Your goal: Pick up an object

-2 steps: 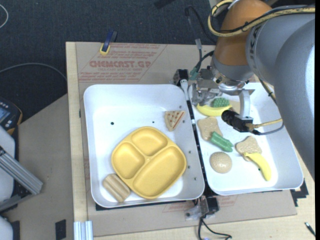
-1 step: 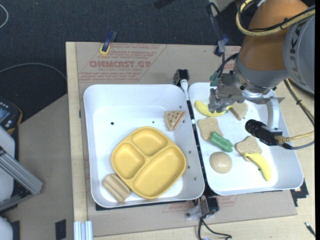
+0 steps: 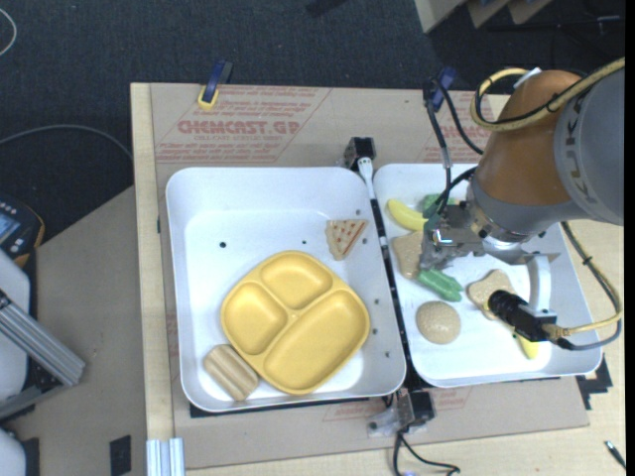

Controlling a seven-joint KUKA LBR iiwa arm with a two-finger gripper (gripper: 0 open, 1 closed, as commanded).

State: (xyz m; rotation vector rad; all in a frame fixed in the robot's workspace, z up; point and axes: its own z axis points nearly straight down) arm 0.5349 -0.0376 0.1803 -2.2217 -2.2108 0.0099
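Currently the gripper (image 3: 438, 249) sits low in the right bin (image 3: 585, 365), just above the green pod (image 3: 440, 285) and beside the tan biscuit (image 3: 407, 255); whether it is open or has hold of anything, I cannot tell. Judgement: centre squarely over the pod, descend clear of the banana (image 3: 404, 213), then close before lifting slowly.
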